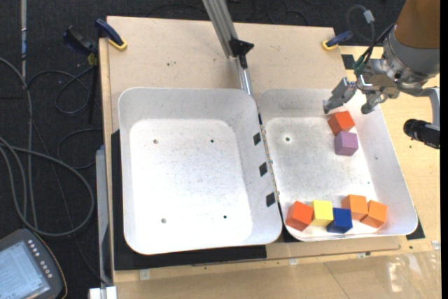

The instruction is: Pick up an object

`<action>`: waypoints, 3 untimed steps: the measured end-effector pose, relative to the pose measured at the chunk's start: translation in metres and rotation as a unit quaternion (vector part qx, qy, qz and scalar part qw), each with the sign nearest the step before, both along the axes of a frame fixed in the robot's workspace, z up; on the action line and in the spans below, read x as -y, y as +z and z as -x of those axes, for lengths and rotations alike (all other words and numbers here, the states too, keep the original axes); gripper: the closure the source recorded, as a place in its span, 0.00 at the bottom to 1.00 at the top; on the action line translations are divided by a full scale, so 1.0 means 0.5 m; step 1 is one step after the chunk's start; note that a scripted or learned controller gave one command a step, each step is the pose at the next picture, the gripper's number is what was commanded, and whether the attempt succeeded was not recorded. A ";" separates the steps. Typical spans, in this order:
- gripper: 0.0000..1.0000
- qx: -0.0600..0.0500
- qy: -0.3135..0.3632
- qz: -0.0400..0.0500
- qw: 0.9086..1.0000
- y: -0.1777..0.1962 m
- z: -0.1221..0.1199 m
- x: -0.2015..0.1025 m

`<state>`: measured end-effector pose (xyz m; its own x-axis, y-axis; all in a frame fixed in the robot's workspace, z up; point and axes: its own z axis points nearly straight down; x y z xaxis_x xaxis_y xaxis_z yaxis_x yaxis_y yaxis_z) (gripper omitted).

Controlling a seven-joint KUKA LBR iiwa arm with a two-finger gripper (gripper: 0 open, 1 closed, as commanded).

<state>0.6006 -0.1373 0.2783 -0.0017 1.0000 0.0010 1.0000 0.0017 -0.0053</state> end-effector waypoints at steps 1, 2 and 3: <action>0.00 0.002 0.000 0.001 1.000 0.005 -0.001 0.000; 0.00 0.000 -0.001 0.001 1.000 -0.082 -0.005 0.002; 0.00 -0.001 -0.001 0.000 1.000 -0.211 0.001 0.002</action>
<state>0.6003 -0.1383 0.1729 0.0009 1.0000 0.0007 1.0000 -0.0009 -0.0070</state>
